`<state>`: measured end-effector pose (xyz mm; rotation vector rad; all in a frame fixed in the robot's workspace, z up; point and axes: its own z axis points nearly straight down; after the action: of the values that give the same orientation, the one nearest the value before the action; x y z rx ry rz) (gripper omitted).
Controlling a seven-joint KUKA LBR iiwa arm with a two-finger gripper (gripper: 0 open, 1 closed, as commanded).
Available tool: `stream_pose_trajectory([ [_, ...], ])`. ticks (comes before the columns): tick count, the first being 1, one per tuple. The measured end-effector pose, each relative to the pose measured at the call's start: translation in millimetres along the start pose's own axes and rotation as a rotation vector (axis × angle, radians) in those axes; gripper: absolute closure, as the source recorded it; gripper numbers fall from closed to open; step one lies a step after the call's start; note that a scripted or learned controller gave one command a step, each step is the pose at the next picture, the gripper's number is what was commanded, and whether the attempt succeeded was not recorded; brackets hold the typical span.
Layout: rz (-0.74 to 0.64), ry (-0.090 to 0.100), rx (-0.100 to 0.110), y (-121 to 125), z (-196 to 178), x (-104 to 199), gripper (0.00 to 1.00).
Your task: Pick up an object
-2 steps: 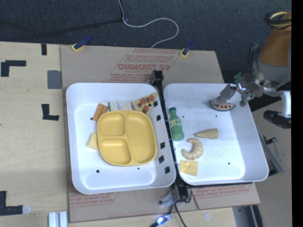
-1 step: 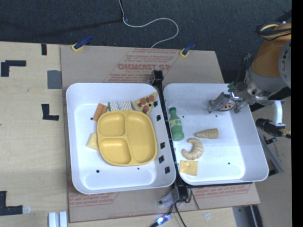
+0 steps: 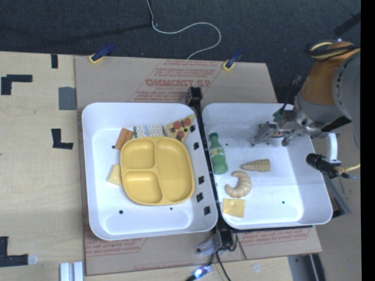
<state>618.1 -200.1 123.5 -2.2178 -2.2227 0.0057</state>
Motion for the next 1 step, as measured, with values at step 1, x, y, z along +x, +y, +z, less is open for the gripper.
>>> stream_pose_trajectory([
  [1, 0.0, -0.001, -0.002, 0.0, 41.3, 0.9, 0.0],
])
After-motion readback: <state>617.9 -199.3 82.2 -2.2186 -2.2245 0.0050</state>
